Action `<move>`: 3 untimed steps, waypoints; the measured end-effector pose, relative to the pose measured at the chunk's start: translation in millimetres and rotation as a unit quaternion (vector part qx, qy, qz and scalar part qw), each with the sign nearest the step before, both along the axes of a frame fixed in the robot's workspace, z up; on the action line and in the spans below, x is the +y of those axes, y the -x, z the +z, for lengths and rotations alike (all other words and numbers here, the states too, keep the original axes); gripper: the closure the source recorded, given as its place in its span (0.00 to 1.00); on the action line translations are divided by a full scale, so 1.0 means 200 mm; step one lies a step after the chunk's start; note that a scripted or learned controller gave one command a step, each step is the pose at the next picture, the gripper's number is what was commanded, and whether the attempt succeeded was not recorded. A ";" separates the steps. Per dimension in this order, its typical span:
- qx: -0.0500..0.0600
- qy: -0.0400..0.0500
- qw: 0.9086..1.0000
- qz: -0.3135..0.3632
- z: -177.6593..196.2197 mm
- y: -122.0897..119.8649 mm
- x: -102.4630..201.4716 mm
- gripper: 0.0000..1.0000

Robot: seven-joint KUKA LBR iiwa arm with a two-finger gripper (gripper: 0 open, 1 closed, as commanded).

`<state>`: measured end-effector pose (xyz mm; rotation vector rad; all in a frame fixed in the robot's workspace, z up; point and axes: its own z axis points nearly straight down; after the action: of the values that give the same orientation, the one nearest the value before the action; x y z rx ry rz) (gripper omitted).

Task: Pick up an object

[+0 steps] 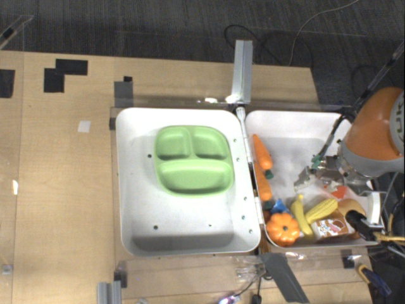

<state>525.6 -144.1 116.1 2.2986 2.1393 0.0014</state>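
Pincer (314, 175) hangs low inside the right bin (288, 128), at the end of the grey arm (380, 138) with the orange band that comes in from the right. Its metal tips are small and blurry, so I cannot tell if they are wide or narrow, and I see nothing between them. It sits over a bare white part of the bin floor, just above the pile of toy food. That pile fills the near side of the right bin. Two orange carrots (262, 154) lie end to end along the left wall. A small orange pumpkin (283, 228) sits in the near left corner. Beside it are a yellow banana (300, 213) and a yellow corn cob (321, 209), close below the pincer. A little box (330, 229) with red on it lies next to the corn. In the left bin (136, 189) a green plate (192, 159) with three parts lies flat in the middle. Both bins rest side by side on the wooden worktop (57, 189).
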 end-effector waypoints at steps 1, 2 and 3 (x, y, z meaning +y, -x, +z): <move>-0.010 0.004 0.993 0.117 -0.12 0.16 0.15 0.00; -0.011 0.001 0.993 0.118 -0.07 0.15 0.16 1.00; -0.002 0.000 0.993 0.115 0.35 -0.01 0.38 1.00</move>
<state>528.4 -68.9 185.6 2.0346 2.3879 0.0063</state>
